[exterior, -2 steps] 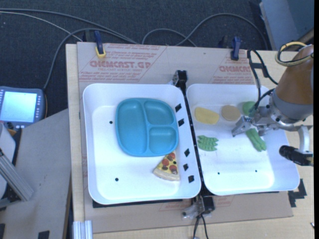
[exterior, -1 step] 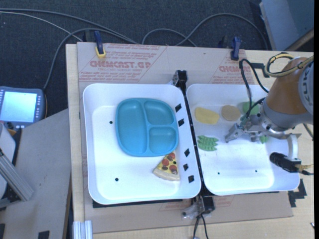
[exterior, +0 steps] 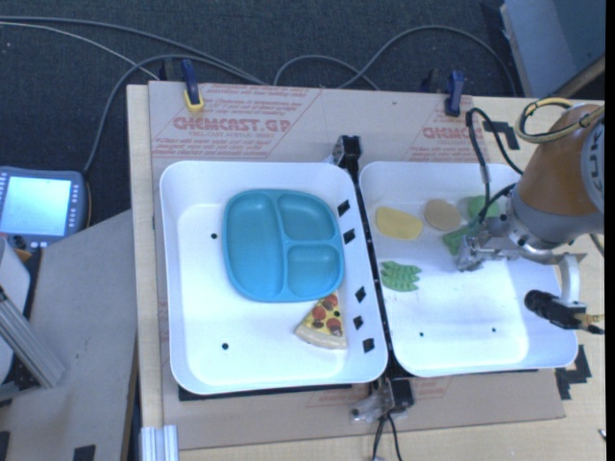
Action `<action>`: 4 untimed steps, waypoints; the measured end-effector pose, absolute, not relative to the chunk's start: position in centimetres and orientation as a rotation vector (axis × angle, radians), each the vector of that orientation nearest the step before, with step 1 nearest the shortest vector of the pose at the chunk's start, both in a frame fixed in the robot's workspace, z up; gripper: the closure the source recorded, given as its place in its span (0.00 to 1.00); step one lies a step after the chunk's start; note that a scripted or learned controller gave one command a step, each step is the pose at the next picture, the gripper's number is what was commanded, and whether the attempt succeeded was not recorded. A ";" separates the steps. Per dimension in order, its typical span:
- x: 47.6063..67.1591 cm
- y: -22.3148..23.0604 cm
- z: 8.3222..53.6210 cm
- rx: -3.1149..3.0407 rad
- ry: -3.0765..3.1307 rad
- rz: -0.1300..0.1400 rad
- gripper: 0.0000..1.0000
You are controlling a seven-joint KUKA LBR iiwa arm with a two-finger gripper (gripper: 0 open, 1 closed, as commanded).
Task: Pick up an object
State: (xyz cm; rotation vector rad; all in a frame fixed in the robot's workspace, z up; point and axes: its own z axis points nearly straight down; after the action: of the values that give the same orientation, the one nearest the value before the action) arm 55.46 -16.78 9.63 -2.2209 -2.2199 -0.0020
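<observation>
The gripper (exterior: 468, 254) is lowered at the green piece (exterior: 455, 237); its state cannot be told. The piece should be centred under it before closing.

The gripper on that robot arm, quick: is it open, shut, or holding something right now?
Gripper: low in the right bin, beside a green piece; whether it grips anything cannot be told from this camera view.

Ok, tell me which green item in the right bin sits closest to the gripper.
The green piece right beside the gripper, near the tan item. The other, a leafy green piece, lies apart toward the divider.
</observation>
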 end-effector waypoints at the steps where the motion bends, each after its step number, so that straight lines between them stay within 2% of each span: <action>1: 56.6 -16.6 15.0 -2.223 -2.227 -0.005 1.00; 2: 56.8 -16.6 20.4 -2.224 -2.227 -0.006 1.00; 3: 56.4 -10.8 21.3 -2.212 -2.226 -0.003 1.00; 4: 54.5 -5.9 22.3 -2.212 -2.224 -0.001 1.00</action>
State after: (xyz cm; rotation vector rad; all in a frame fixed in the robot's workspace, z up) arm 54.51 -5.87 22.34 -2.2122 -2.2243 -0.0011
